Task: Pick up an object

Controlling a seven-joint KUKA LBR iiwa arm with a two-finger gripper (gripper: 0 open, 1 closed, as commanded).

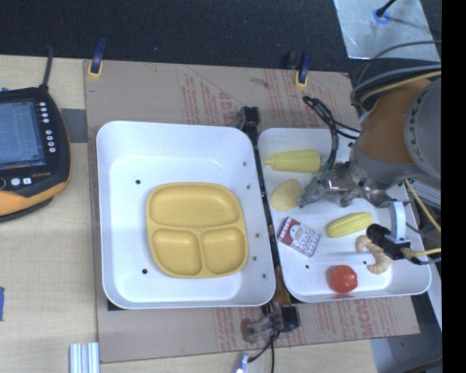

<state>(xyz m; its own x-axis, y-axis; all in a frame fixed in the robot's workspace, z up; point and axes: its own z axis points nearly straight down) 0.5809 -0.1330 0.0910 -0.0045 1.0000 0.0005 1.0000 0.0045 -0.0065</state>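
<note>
Gripper [320, 192] sits low over the right bin [311, 286], fingers spread slightly with nothing visible between them. Just left of it: a pale yellow chunk [286, 195]. Far side: one corn cob [293, 161]; second corn cob [349, 224] just right of gripper. Red-and-white packet [300, 236] mid-bin, tomato [342, 279] at near edge, shrimp-like piece [375, 255] right of it. Left bin [124, 286] holds a yellow divided plate [196, 229].

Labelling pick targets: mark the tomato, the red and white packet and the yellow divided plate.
tomato [342, 279], camera view, middle of its red top.
red and white packet [299, 237], camera view, centre of its printed face.
yellow divided plate [196, 206], camera view, floor of its large upper compartment.
</note>
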